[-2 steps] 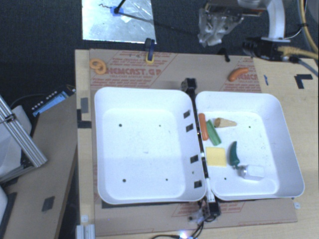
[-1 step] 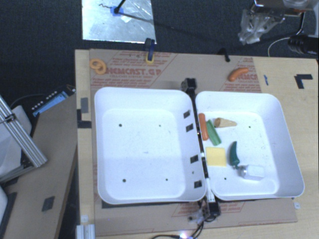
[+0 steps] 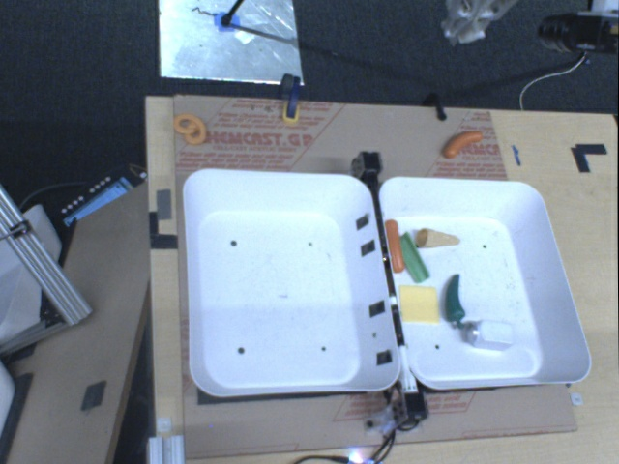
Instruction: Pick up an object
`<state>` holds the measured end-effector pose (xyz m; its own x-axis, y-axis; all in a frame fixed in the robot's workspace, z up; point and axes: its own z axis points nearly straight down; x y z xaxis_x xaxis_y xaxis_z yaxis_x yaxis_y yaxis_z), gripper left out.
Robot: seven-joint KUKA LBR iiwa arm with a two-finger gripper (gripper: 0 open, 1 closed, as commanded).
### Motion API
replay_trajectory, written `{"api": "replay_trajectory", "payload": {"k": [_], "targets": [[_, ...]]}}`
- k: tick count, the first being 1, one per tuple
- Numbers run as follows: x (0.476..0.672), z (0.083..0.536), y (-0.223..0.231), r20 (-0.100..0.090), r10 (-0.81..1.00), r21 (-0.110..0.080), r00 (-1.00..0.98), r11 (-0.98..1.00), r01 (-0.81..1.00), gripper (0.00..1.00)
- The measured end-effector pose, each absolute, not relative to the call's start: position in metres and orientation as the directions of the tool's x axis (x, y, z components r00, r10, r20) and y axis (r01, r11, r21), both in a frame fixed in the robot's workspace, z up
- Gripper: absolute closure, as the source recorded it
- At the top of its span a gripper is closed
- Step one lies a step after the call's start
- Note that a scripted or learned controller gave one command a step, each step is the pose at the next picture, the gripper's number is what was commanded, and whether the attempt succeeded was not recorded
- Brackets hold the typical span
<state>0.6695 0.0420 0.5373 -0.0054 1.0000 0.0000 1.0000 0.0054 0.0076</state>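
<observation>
Place: a robot lab or test bench is suggested.
Evidence: two white bins [image 3: 280, 187] are clamped to a cardboard-covered bench [image 3: 406, 129]; cables [image 3: 551, 75] and aluminium framing [image 3: 39, 269] are seen.

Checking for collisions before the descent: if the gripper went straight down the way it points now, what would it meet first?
Probably bare cardboard. The gripper hangs high at the top edge, seemingly behind the right bin, roughly above the orange sausage-shaped toy on the cardboard sheet. Depth is unclear from this slant, so it might touch that toy.
</observation>
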Motion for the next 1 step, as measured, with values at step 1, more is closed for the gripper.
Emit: {"api": "replay_trajectory", "payload": {"k": [1], "targets": [[0.5555, 0.5362, 0.0764, 0.003, 1.000, -0.001, -0.009, 0.009, 1.000, 1.00]]}}
